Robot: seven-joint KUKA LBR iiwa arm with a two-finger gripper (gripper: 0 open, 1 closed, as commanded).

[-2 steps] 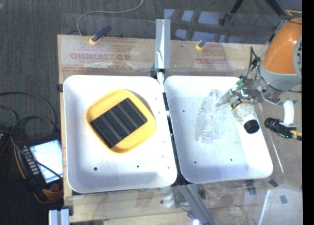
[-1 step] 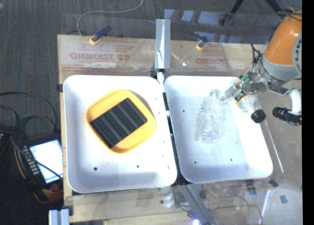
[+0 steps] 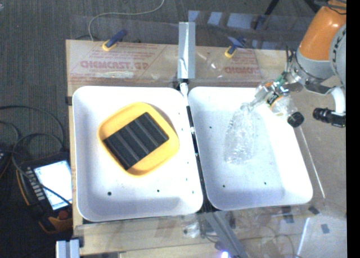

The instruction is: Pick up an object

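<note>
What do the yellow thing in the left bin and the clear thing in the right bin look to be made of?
The yellow object looks like smooth moulded plastic or rubber, matte, with rounded edges; its black ribbed panel could be rubber or foam. The clear object looks like thin crinkled transparent plastic, perhaps a bag or bottle: the right bin shows through it, and its creases catch highlights.

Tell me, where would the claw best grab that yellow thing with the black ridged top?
Probably across the yellow pad's two long edges, coming straight down. It lies flat and turned at an angle in the left bin, with bare floor all round, so the claw would need turning to match. The broad top offers nothing to pinch.
</note>
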